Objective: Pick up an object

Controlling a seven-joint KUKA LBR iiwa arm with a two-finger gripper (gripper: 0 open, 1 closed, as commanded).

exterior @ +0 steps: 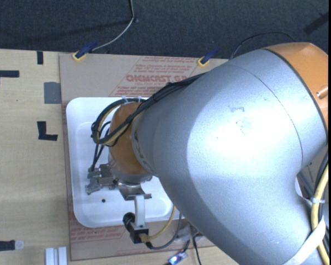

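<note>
One grey arm (231,148) covers most of the white bin (77,148).
Gripper (102,181) low inside the bin; whether it is wide, narrow or holding anything, I cannot tell.

Hemmed in above and to the right of the gripper (96,180) by the bulky grey arm (231,148) and its looping black cables (102,127). Open white bin (77,148) floor to the left of and just below the claw. Beyond the bin's left rim, bare cardboard sheet (66,87) and bench.
</note>
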